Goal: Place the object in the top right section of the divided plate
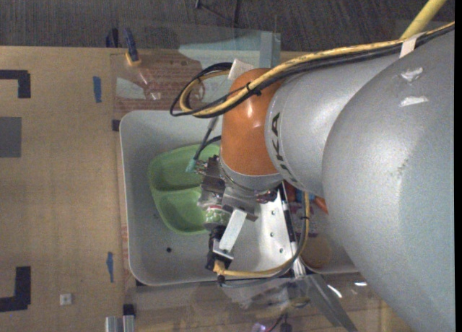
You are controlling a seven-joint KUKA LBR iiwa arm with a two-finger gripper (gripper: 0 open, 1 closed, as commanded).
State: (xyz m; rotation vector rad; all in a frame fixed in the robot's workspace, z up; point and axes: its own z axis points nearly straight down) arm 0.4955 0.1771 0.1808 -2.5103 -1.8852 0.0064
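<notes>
A light green divided plate (173,182) lies in the left white bin (141,244), and a ridge splits its visible part into sections. The grey arm with its orange band (249,132) reaches in from the right and covers the plate's right side. My gripper (211,211) hangs low over the plate's near right edge. A small greenish, speckled thing (213,216) shows right under the gripper; I cannot tell whether it is held or lying on the plate.
The arm's big grey body hides most of the right bin. A tan round thing (317,251) and a bit of orange (320,206) peek out beneath it. Yellow and black cables (195,92) loop above the wrist. Brown bench (58,179) lies to the left.
</notes>
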